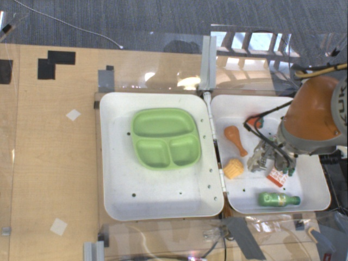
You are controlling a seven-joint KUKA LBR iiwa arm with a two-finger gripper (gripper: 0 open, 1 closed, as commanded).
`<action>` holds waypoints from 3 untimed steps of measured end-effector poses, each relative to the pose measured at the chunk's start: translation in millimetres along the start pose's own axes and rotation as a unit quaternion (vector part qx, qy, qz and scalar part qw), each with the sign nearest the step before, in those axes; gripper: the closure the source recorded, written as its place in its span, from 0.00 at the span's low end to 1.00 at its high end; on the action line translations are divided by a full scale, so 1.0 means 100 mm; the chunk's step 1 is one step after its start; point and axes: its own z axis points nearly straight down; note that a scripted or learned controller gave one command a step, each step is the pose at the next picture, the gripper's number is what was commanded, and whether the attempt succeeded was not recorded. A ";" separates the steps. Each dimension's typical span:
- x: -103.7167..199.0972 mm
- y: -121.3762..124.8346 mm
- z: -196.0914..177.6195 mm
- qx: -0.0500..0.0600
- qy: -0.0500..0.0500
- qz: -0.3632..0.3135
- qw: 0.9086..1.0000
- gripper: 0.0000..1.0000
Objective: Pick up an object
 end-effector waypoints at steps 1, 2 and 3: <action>-0.21 1.17 -0.71 -0.002 0.002 0.212 0.977 1.00; 0.42 0.73 -1.23 0.001 0.003 0.385 0.923 1.00; 0.75 1.13 -0.74 0.004 0.005 0.588 0.809 1.00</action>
